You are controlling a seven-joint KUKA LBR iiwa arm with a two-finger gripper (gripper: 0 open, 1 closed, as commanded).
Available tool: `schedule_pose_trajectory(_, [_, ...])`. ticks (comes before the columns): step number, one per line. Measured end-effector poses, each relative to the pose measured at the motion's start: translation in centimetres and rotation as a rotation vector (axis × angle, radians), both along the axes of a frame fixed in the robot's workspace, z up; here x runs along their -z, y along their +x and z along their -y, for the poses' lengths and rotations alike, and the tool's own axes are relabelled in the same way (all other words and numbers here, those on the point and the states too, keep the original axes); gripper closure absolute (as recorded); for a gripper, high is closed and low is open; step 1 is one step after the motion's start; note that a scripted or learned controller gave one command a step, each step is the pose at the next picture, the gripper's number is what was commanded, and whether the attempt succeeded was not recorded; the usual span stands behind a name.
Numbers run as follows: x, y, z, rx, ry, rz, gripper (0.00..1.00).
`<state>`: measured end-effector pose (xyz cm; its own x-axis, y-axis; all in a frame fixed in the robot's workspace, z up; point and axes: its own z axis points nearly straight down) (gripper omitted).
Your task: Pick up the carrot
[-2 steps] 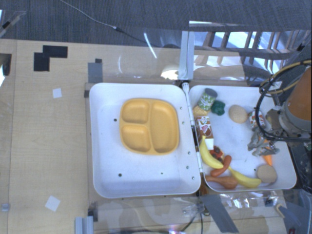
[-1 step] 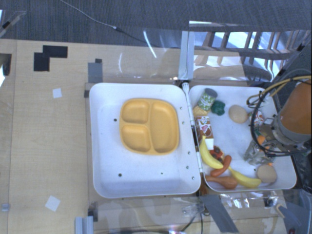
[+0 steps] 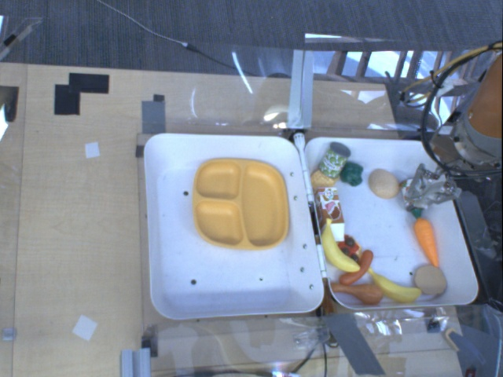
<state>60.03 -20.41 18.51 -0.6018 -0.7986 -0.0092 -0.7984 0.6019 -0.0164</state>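
Bottom of right bin: a yellow banana [image 3: 395,288] and a reddish sausage-like piece [image 3: 360,292] lie along the nearest wall, with a brownish round potato-like thing [image 3: 430,279] in the corner by the carrot's narrow tip.

Carrot: the carrot [image 3: 426,239] lies flat on the floor of the right bin [image 3: 376,225], close to its right wall — thick end up toward the far side, tip toward the camera.

Long axis: nearly along the bin's right wall, slanting slightly rightward as it comes nearer.

End effector: the end effector [image 3: 425,191] sits just beyond the carrot's thick end, apart from it; nothing is between its fingers, and whether they are spread or pressed together I cannot tell.

Key relation: the carrot lies just nearer the camera than the end effector — a short move toward the near side and down should bring it over the carrot's middle.

Writing: a red and white carton [image 3: 331,204] by the divider carries print too small to read; a green-labelled can [image 3: 333,162] likewise.

Left bin: a yellow divided plate [image 3: 240,203] rests in it.

Counter: pale wood [image 3: 71,234] with black squares.
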Motion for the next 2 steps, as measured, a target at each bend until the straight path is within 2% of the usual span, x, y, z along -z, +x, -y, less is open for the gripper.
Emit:
schedule_pose_trajectory(1, [2.5,-6.1,-0.3,-0.556,-0.002,-0.015,1.0])
schedule_pose_trajectory(2, [8.6,-9.2,0.1,-1.014,-0.006,-0.015,1.0])
